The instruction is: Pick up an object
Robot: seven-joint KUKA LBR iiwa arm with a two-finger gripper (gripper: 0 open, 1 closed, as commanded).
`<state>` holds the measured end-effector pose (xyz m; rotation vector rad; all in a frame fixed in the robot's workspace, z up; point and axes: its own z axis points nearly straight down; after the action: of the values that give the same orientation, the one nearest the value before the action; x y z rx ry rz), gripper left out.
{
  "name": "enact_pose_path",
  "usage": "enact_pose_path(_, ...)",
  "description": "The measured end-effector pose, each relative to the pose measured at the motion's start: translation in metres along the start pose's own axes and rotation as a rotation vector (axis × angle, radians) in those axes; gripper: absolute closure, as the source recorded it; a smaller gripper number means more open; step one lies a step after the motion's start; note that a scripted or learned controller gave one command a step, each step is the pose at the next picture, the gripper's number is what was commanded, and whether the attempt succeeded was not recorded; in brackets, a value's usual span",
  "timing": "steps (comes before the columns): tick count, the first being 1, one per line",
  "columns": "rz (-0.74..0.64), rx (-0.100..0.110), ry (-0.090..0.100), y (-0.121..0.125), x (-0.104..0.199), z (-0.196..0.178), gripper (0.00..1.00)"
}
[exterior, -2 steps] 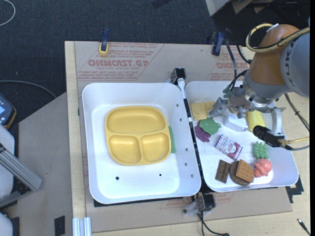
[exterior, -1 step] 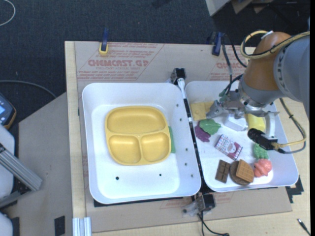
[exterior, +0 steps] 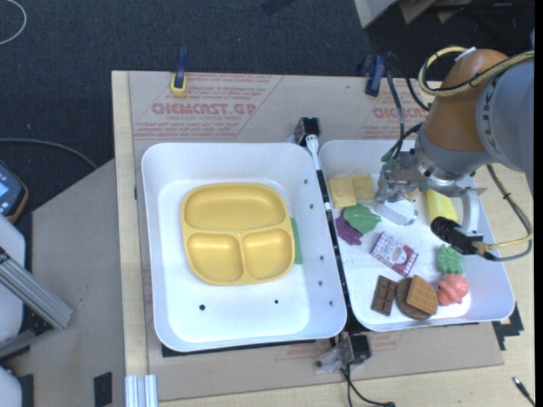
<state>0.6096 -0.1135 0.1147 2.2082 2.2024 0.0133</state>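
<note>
Green leaf toy (exterior: pixel 360 219) just below tool (exterior: pixel 393 195)

Evenly lit from above — bright, diffuse, no hard-edged shadows. Soft, short shadows under the yellow tray (exterior: pixel 237 231) and along the inner walls of the left bin (exterior: pixel 170 295). Mild glare on the white plastic of the right bin (exterior: pixel 501 308), washing out its surface detail. Broad sheen on the orange band (exterior: pixel 462 100) of the arm. Dark, underexposed carpet (exterior: pixel 127 24) around the bench — little texture readable. Overall slightly soft and low in resolution; small items in the right bin blurred at their edges.
</note>
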Motion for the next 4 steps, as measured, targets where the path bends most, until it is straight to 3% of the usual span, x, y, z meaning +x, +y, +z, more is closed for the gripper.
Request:
enact_pose_path(1, -0.001, 0.020, 0.009, -0.008, -0.002, -0.048, 1.00)
enact_pose_path(2, -0.004, 0.016, 0.009, -0.005, 0.003, -0.093, 1.00)
enact_pose_path(3, -0.003, 0.017, 0.009, -0.004, 0.003, -0.112, 1.00)
enact_pose_path(4, -0.009, 0.017, 0.011, 0.025, 0.056, -0.108, 1.00)
